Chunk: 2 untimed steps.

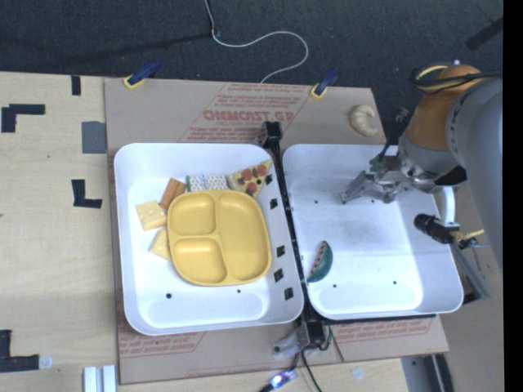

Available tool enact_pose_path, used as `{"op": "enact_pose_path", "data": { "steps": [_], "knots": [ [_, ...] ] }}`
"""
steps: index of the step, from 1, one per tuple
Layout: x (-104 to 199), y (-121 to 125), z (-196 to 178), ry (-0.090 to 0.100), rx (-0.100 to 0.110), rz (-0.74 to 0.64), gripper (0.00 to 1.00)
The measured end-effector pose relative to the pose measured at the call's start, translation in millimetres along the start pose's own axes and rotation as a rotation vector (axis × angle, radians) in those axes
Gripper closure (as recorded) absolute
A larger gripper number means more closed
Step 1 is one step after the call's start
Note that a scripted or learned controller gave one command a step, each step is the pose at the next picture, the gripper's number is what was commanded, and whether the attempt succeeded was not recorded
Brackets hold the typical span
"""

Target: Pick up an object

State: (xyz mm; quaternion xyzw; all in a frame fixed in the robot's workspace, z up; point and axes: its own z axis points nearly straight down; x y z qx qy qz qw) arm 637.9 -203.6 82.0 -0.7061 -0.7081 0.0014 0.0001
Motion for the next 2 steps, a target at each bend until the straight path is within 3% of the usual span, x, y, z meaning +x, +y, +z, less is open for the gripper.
{"op": "enact_pose_path", "data": {
  "steps": [1, 2],
  "knots": [
    [0.3, 1.3, -13.5, -0.001, -0.003, -0.002, 1.0],
    [-5.1, -4.7, -70.9, 0.001, -0.006, 0.002, 1.0]
  ]
}}
